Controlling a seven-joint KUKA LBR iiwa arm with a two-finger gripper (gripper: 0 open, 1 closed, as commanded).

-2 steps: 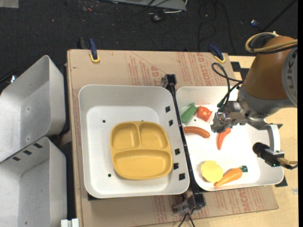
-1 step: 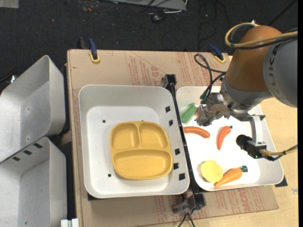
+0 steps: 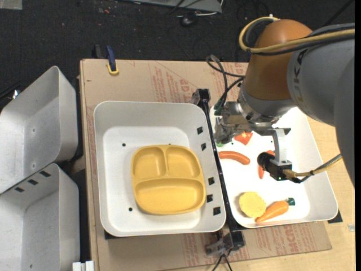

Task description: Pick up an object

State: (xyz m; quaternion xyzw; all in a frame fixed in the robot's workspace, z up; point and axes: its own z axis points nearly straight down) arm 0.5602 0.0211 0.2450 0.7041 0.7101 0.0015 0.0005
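Bins sit side by side on the table [image 3: 146, 78]. The left bin [image 3: 101, 151] holds one thing, a yellow divided plate [image 3: 168, 179], which lies flat near the bin's middle with its three compartments bare.

The right bin [image 3: 307, 168], across the shared wall from the plate, holds the loose toy food. An orange sausage [image 3: 234, 157] lies closest to the plate, just past that wall and level with the plate's upper half. A small red piece [image 3: 243, 137] lies a little farther from the plate and higher in the view, partly under the hand. A thin red sliver [image 3: 261, 171] lies beyond the sausage, beside a black fitting [image 3: 269, 164] with a cable running off it. A round yellow slice [image 3: 251, 203] rests level with the plate's lower edge, and a carrot [image 3: 273, 209] lies touching it or nearly so on the side away from the plate.

The arm [image 3: 316, 78] reaches over the right bin's far corner, its orange band [image 3: 276, 55] bulging above the wrist. The hand [image 3: 228, 127] points down into the right bin, close to the shared wall and just above the red piece. Wires and metal parts crowd it, so I cannot tell whether it is wide or narrow, and nothing can be seen held in it.
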